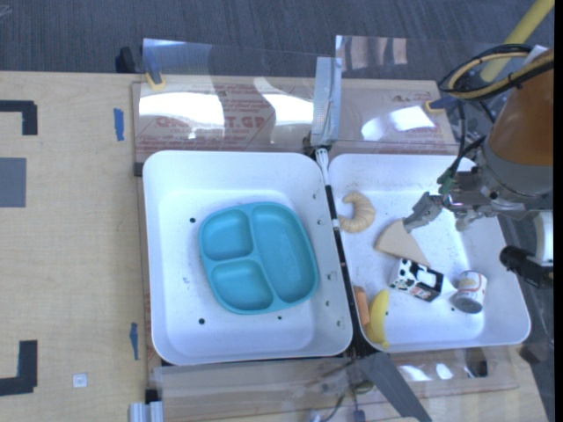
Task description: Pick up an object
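White right bin (501,323): croissant (357,212) lying near-upright.

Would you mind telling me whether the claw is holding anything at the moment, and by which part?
Nothing is held: the claw hangs above the right white bin, beside the tan wedge.

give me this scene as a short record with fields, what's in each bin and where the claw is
left bin: blue divided tray
right bin: croissant, tan wedge, black and white carton, small can, banana, orange item beside the banana
arm: reaches in from the right over the right bin
claw: above the right bin, near the wedge's upper end
held: nothing seen between its fingers
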Motion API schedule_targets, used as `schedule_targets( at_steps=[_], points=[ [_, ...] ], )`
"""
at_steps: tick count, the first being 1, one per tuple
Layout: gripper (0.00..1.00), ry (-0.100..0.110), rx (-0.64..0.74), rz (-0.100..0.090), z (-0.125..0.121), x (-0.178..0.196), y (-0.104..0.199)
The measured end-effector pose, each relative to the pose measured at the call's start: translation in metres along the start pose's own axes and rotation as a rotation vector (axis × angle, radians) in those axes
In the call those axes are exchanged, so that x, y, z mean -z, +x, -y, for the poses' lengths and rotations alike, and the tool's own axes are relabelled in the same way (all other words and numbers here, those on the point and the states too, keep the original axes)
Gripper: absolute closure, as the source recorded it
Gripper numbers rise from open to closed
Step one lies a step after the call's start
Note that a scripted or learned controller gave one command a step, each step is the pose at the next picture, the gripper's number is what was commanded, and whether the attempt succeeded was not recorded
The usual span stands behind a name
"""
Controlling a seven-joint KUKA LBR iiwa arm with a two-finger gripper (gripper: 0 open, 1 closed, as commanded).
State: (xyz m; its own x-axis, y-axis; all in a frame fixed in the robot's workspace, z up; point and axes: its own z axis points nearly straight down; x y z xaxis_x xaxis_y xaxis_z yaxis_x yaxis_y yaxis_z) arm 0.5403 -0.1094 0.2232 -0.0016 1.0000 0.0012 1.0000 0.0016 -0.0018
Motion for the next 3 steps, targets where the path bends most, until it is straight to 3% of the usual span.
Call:
schedule_targets(
  at_steps=[1, 2, 3],
  points=[
    [0.00, 0.006, -0.001, 0.000, -0.024, -0.080, 0.002],
    [0.00, -0.002, 0.314, 0.001, -0.040, -0.133, -0.005],
    [1.00, -0.006, 0.313, 0.002, -0.041, -0.122, -0.006]
  ],
)
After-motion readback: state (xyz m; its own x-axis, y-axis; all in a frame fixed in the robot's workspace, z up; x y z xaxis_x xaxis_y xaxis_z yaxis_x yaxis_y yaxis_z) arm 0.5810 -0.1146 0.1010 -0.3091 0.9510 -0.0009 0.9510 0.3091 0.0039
